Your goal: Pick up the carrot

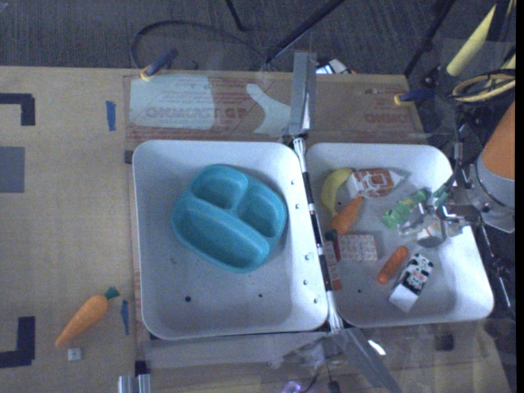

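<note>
A small orange carrot [347, 215] lies in the right bin [467, 301], leaning against the yellow banana [332, 188] near the bin's left wall. A second orange carrot-like piece [392, 264] lies lower in the same bin, beside a black-and-white milk carton [413, 278]. A third carrot [82, 318], with a green top, rests on the bench outside the bins at the lower left. My gripper [432, 223] hangs over the right side of the right bin, to the right of the first carrot and above-right of the second, next to a green item [405, 210].
The left bin [155, 301] holds a blue divided plate [230, 217]. In the right bin there are also a white and brown packet [377, 182] and a small pink square pack [358, 246]. The divider between the bins [315, 244] runs down the middle.
</note>
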{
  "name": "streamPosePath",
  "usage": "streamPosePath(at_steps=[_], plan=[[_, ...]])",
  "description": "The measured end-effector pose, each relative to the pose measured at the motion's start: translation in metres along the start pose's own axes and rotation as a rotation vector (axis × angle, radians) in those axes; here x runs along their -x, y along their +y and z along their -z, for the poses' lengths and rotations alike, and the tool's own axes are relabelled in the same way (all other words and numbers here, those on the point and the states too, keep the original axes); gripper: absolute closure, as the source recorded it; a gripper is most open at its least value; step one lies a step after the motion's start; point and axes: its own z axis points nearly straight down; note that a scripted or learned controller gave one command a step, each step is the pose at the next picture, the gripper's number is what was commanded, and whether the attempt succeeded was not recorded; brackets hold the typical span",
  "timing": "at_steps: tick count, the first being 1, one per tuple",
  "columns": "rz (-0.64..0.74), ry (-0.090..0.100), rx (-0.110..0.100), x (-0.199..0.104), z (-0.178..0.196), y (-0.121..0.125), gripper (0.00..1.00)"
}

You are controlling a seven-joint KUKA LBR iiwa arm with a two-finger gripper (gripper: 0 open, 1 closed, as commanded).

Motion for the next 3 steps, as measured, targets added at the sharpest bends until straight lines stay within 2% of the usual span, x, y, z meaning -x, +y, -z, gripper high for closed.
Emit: streamPosePath(at_steps=[1, 2, 3], plan=[[0.1, -0.003, 0.003, -0.092, -0.013, 0.047, 0.0], [0.127, -0.001, 0.009, -0.062, -0.109, 0.081, 0.0], [0.126, -0.001, 0.009, -0.062, -0.109, 0.081, 0.0]])
